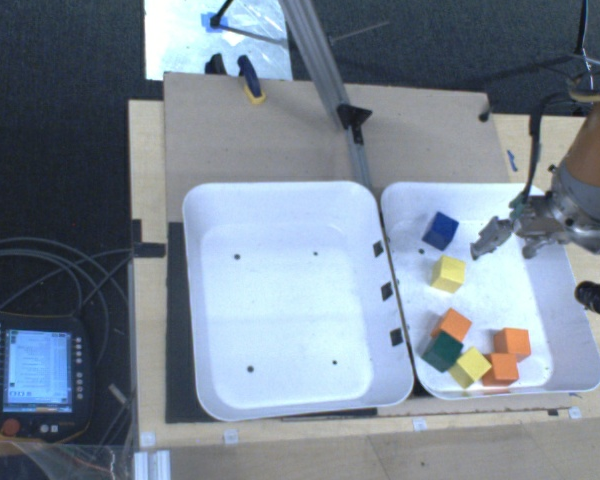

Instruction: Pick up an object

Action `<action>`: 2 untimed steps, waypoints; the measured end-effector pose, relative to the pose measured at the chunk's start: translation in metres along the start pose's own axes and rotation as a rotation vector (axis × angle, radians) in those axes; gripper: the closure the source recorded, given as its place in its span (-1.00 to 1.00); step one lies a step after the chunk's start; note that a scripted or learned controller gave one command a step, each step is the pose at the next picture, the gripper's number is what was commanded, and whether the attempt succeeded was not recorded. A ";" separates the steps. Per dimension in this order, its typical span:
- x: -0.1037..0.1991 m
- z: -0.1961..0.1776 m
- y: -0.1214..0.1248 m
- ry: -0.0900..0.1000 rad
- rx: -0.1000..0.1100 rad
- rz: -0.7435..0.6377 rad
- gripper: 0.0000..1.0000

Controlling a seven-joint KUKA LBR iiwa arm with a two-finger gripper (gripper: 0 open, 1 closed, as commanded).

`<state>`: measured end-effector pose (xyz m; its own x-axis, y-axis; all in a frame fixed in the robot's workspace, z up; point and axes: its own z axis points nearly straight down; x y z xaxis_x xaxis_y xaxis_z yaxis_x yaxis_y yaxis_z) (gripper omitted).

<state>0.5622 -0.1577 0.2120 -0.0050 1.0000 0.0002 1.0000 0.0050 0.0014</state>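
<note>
Two shallow white bins sit side by side on the desk (420, 138): the left bin (290, 303) and the right bin (570, 368). Seven blocks lie in the right bin, counted by colour: one blue block (440, 230), two yellow, three orange and one dark green.

The tool (492, 238) reaches in from the right at the end of the grey arm (592, 173), and hangs over the upper part of the right bin. Its fingers point left toward the blue block; how far apart they stand is too small and blurred to tell, and nothing is seen between them.

The blue block lies just to the left of the tool's tip, near it, with a gap of white bin floor between. One yellow block (447, 274) lies below and to the left of the tool, near it also. The rest form a cluster well below the tool, near the bin's lower rim: an orange block (454, 324) touching the dark green block (442, 351), the second yellow block (471, 366) just beside the green one, and two more orange blocks (512, 344) (501, 370) to that yellow one's right, one above the other.

A pendant with a lit screen (35, 373) lies far off to the tool's left, beyond the desk.
</note>
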 end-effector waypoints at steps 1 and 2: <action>0.000 0.000 0.000 0.000 0.000 0.001 -1.00; 0.009 0.056 0.004 0.001 0.005 0.001 -1.00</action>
<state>0.5663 -0.1490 0.1562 -0.0042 1.0000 0.0011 1.0000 0.0042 -0.0036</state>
